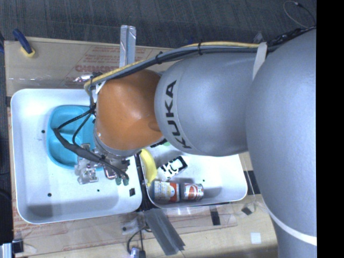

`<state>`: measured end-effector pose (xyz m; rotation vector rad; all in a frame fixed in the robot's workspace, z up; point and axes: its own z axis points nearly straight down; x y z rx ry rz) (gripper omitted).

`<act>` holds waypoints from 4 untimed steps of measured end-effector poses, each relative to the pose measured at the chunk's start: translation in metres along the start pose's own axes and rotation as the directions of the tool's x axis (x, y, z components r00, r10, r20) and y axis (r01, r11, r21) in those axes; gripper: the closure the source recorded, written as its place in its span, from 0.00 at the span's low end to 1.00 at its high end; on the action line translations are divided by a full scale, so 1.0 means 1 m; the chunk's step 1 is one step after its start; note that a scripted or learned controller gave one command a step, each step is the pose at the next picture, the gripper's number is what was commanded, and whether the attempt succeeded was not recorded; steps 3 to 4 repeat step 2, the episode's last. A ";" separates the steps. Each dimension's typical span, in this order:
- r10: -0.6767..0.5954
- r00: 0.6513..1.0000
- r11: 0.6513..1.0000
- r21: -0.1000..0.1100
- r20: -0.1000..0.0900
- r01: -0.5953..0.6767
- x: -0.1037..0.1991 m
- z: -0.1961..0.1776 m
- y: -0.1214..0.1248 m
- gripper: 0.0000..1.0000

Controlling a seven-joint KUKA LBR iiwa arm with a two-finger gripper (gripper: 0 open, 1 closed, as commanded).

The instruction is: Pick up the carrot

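Grey arm [215, 106] reads "KUKA" above a labelled bottle [178, 191], print unreadable.

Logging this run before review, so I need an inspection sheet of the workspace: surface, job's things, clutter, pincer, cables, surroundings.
Surface: two white bins, left bin, right bin, on a bench.
Job's things: carrot, nothing seen.
Clutter: blue bowl in left bin; banana and bottle in right bin.
Pincer: pincer low over left bin beside the bowl; finger state unclear.
Cables: black cables at the wrist; yellow cable along the arm.
Surroundings: dark floor.
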<state>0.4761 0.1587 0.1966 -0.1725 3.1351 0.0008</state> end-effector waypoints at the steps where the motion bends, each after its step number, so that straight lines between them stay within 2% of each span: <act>1: -0.530 0.848 0.848 0.000 0.003 0.530 -0.018 0.017 -0.029 1.00; 2: -0.897 0.442 0.442 0.002 0.003 0.897 -0.009 -0.007 -0.081 1.00; 4: -0.897 0.442 0.442 0.002 0.003 0.897 -0.009 -0.007 -0.081 1.00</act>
